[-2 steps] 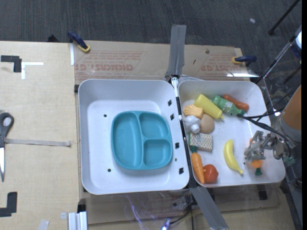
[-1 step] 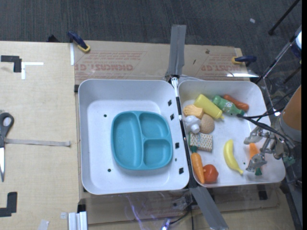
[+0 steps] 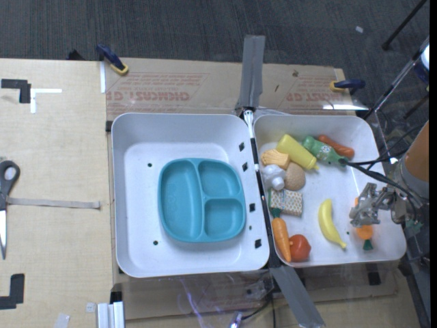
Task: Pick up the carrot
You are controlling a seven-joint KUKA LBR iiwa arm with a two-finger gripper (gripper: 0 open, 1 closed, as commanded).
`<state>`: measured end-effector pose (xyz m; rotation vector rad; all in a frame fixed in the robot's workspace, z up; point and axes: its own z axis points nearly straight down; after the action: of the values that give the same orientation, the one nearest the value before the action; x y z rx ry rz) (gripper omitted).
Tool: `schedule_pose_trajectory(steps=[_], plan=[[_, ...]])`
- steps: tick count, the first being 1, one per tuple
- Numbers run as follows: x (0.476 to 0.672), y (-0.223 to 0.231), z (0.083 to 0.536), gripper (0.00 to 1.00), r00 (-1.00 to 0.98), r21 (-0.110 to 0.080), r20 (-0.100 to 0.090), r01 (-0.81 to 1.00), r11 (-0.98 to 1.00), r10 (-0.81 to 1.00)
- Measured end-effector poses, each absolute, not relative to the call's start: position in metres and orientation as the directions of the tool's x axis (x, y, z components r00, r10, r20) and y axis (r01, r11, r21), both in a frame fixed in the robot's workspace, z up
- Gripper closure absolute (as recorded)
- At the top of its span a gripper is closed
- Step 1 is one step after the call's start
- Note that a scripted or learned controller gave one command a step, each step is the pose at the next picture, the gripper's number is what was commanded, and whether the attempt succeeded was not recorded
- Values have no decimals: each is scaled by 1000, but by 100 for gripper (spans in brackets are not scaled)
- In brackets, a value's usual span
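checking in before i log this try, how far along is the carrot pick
Nothing looks done yet: the carrot lies in the right bin, along its near left edge beside the red tomato. The gripper is low over the same bin's right side, near a small orange piece, apart from the carrot. Reaching, gripping and lifting the carrot all remain.

The two bins (image 3: 123,183) look like smooth, glossy white plastic. The blue divided plate (image 3: 203,200) is smooth plastic with a soft sheen. The carrot (image 3: 280,238) and banana (image 3: 330,223) look like shiny plastic. The bench (image 3: 54,156) is pale matt wood.
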<state>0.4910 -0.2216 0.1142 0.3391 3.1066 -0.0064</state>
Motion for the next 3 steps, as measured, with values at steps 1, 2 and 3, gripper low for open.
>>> schedule_pose_trajectory(steps=[1,2,3], plan=[[480,-182,134,100,-893,1,-4,450,893,450],[483,-183,144,100,-894,2,-11,447,894,447],[486,-183,154,100,-896,2,-18,444,896,444]])
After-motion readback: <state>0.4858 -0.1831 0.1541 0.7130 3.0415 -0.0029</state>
